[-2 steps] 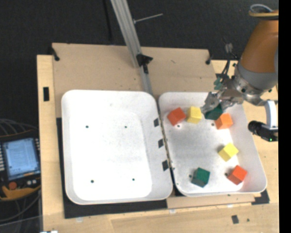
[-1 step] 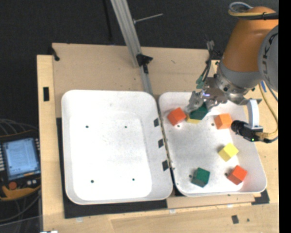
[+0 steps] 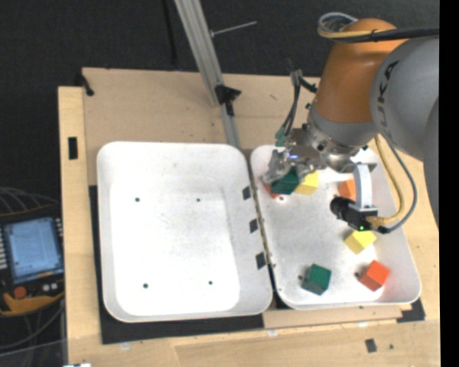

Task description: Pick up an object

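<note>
My gripper (image 3: 279, 176) hangs over the far left corner of the right bin (image 3: 321, 300), under the orange-banded wrist. A dark green block (image 3: 288, 183) sits tilted between its fingers, and the gripper is shut on it. A yellow block (image 3: 307, 183) lies just right of it, touching or nearly touching. A small red piece (image 3: 273, 195) shows just below the gripper by the bin's left wall.
The right bin also holds an orange block (image 3: 345, 189), a second yellow block (image 3: 359, 241), another green block (image 3: 316, 278) and an orange-red block (image 3: 373, 274). The left bin (image 3: 107, 205) is beside it. A metal post (image 3: 203, 44) rises behind the bins.
</note>
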`<state>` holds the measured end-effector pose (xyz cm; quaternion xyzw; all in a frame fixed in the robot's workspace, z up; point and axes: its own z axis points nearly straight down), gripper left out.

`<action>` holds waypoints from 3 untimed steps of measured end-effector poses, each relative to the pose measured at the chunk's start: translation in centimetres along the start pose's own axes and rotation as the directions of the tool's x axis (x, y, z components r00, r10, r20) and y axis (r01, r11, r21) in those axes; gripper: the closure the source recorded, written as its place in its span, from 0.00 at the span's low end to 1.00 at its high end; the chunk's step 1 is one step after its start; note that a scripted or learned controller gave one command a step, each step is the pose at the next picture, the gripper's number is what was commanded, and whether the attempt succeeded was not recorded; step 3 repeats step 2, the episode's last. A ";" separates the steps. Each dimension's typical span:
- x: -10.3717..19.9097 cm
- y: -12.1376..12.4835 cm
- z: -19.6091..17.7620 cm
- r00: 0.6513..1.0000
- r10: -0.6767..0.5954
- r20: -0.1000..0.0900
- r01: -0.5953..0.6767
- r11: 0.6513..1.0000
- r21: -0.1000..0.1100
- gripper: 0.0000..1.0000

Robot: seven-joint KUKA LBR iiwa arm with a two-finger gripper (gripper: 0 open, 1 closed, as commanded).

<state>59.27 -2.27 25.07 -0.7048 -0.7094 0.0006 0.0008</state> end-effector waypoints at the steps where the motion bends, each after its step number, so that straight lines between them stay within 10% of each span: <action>1: 5.5 -1.2 -0.1 1.000 -0.001 -0.001 0.001 1.000 0.000 1.00; 3: 9.7 -1.3 0.8 1.000 0.000 -0.001 0.000 1.000 0.005 1.00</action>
